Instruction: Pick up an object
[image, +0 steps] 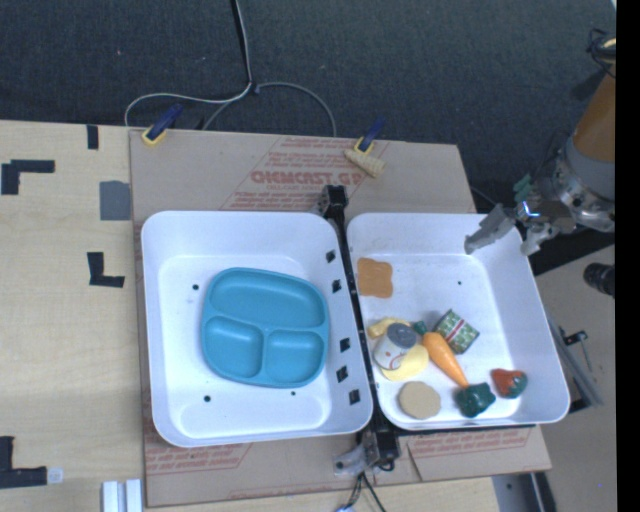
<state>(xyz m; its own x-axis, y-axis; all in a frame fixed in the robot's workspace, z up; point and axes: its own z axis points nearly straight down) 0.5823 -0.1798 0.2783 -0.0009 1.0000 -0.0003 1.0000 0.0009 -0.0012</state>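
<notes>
jaws of the gripper (497, 232) hover over the right bin's (520, 300) far corner, their state unclear; the carrot (445, 358) lies among toys near its front.

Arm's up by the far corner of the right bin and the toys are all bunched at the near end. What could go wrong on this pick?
1. The carrot lies against the yellow toy and the green box, so a descent there may catch two things or shove them apart.
2. The red piece and dark green piece lie by the right bin's wall, which could block a finger.
3. The gripper hangs over the bin's far rim; a low move could clip it.
</notes>
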